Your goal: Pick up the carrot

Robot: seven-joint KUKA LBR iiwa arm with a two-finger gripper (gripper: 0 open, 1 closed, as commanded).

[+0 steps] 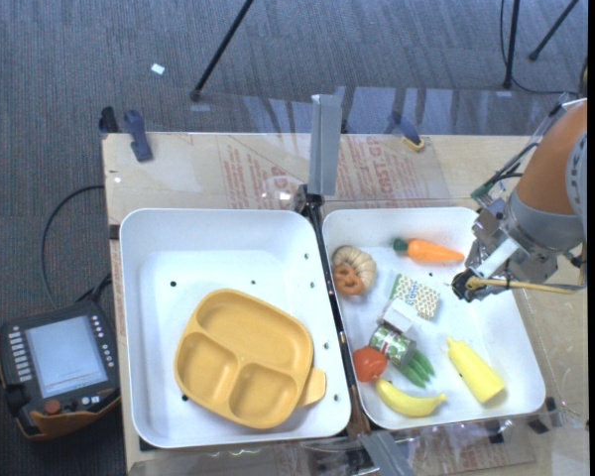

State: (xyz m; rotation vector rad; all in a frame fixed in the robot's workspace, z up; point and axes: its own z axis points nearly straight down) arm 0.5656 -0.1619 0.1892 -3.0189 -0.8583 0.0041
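Where the claw (484,230) hangs above the right bin (501,327), carrot (431,251) lying just beside it, its grip impossible to tell

bench: my pale wooden bench top (377,167) with red print | left: shallow white plastic bin (208,256) lies flat on it | right: second shallow white plastic bin (501,330), just beside the first | behind, between both bins: grey upright post (324,147) | back-left edge: blue clamp (136,134)

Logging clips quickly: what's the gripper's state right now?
Gripper: cannot be told whether open or closed; it hangs just right of the carrot, which lies in the right bin.
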